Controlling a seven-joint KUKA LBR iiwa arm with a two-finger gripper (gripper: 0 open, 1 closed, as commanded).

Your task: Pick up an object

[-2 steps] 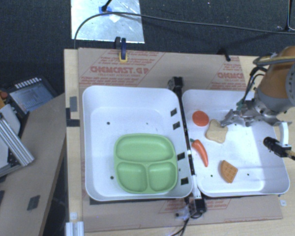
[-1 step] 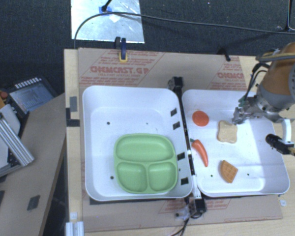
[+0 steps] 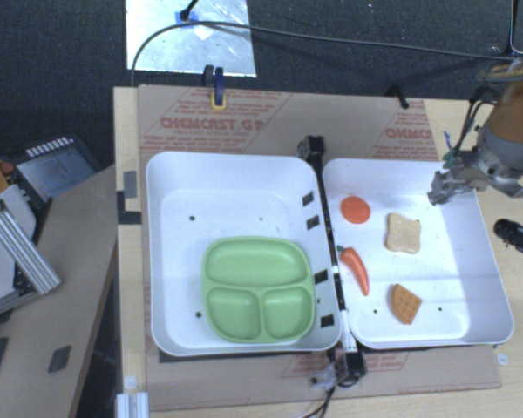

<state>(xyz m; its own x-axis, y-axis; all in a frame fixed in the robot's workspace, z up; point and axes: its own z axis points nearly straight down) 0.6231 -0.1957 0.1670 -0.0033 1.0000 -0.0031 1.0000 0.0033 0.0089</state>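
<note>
The right bin (image 3: pixel 471 259) holds several toy foods: a round orange-red slice (image 3: pixel 356 209), a pale bread slice (image 3: pixel 404 233), a red chili pepper (image 3: pixel 356 268) beside the divider, and a brown waffle piece (image 3: pixel 405 303) near the front. My gripper (image 3: pixel 442 188) hangs over the bin's back right part, up and to the right of the bread slice, apart from all the objects. Nothing shows between its fingers.
The left bin (image 3: pixel 170 233) bears a green three-compartment tray (image 3: pixel 257 287). Black clips (image 3: pixel 324 277) run along the divider between the bins. Cardboard lies under both bins, and a clamp (image 3: pixel 216 85) sits at its back edge. A side table (image 3: pixel 35 233) with equipment stands at the left.
</note>
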